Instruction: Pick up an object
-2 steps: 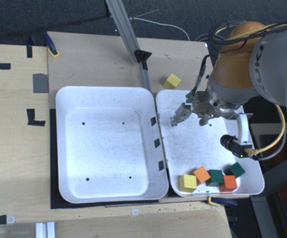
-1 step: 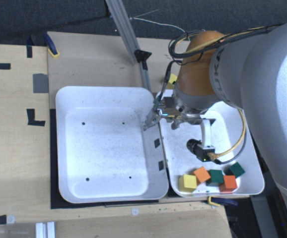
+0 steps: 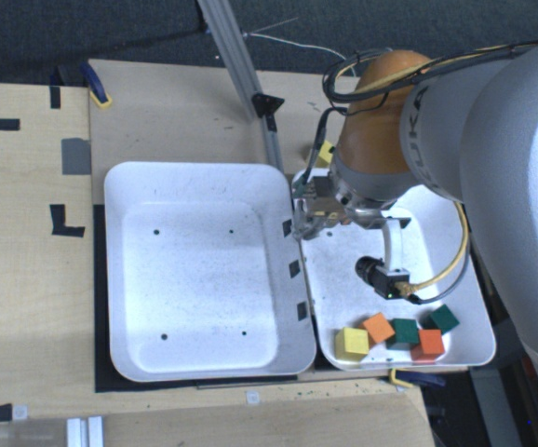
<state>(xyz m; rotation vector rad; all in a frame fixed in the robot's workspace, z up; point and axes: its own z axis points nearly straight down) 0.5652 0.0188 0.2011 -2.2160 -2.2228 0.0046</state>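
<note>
Arm (image 3: 381, 119) over right bin (image 3: 469, 343), hand (image 3: 317, 214) near its left rim, grip state indiscernible, blocks (image 3: 395, 333) clustered at front.

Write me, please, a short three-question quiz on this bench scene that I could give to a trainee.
1. True or false: the yellow block lies in the left bin.
2. Which corner of the right bin holds the blocks? A) far B) near C) none
3. Fill in: the arm hangs over the ____ bin.

Key: 1 false; 2 B, where the orange block, two green blocks and red-orange block cluster; 3 right.
</note>
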